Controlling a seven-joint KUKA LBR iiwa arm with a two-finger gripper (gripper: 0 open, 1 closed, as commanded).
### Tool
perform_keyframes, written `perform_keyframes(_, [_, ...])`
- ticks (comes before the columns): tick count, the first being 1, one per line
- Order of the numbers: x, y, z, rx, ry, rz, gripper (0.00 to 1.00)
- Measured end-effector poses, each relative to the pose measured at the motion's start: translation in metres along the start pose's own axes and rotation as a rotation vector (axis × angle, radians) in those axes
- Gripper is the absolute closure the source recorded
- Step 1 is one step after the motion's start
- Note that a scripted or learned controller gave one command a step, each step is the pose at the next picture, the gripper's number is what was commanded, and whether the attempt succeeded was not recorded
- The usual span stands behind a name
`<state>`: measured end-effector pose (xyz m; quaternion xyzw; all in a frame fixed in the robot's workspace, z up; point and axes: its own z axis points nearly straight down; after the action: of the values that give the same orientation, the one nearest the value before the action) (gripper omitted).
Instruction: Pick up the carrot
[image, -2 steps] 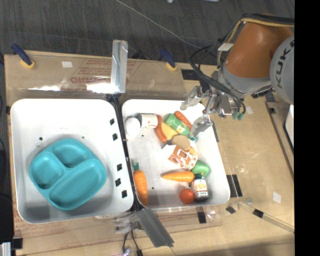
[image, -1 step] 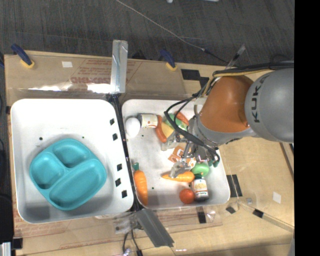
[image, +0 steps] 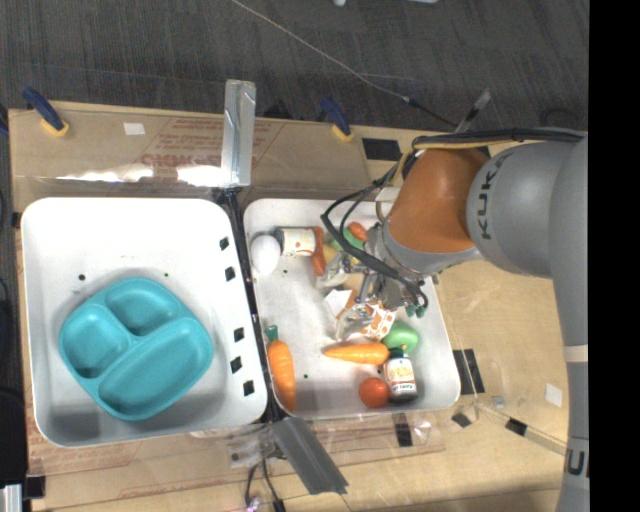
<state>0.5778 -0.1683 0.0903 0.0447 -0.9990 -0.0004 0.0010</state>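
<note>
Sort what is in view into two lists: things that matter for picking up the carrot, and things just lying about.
For the job:
carrot by the bin's left wall
carrot in the middle of the bin
gripper
right bin

Lying about:
teal divided plate in the left bin
egg
small can
tomato
small bottle
green item

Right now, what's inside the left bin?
The left bin holds one teal divided plate, lying flat toward its front-left. Its compartments look bare. Whatever sits beneath the plate is covered, so I cannot tell.
</note>
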Motion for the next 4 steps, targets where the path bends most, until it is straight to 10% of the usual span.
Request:
perform_keyframes(1, [0.080,0.025,-0.002,0.000,-0.003,-0.009,0.00])
perform_keyframes(2, [0.079,0.026,-0.012,0.001,-0.005,-0.017,1.00])
perform_keyframes(3, [0.062,-0.038,-0.072,0.004,-0.006,-0.101,1.00])
perform_keyframes(4, [0.092,0.018,-0.122,0.002,-0.004,-0.209,1.00])
